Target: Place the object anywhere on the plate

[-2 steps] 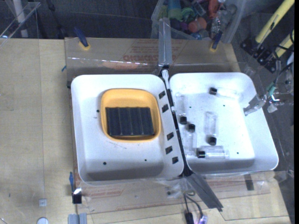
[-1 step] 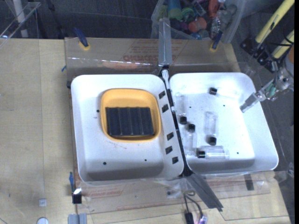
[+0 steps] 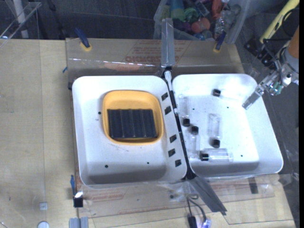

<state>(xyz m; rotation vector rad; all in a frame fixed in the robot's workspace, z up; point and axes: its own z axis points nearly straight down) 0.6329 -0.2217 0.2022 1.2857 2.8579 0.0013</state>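
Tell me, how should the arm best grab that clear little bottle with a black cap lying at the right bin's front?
Probably from straight above, at mid-body. The clear black-capped bottle lies flat, left to right, cap leftward, so the fingers would close across its narrow width.

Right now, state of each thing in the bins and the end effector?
Plate: in left bin, holds a dark ridged insert, no vial on it.
Vials: clear, black caps, lying scattered in right bin.
End effector: over right bin's far right edge, carrying nothing visible.
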